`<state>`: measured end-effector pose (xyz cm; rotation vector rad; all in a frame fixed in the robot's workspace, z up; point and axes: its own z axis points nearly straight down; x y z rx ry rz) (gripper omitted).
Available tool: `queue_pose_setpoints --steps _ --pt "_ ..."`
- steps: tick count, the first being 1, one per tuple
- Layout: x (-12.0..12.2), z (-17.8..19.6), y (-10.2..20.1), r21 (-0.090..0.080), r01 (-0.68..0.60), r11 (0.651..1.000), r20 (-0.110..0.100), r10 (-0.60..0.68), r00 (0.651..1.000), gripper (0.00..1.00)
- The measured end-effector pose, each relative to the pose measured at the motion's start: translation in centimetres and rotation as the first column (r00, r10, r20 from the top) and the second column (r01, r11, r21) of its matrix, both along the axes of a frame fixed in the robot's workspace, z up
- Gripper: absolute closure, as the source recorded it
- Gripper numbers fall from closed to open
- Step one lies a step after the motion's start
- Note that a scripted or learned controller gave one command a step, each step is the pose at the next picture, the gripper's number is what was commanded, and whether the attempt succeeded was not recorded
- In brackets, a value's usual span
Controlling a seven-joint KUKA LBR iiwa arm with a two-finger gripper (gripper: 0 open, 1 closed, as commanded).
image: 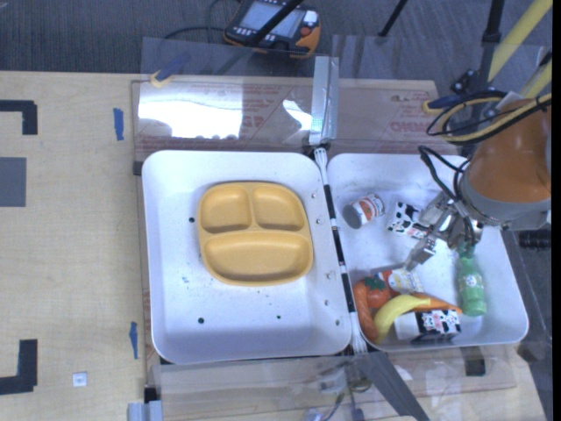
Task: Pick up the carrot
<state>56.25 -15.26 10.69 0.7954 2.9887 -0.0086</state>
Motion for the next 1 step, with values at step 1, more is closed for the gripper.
queue_pose_setpoints --steps 1 --pt "0.6 1.48 -0.19 -0.007 0.002 1.0 0.026 -0.002 1.0 1.0"
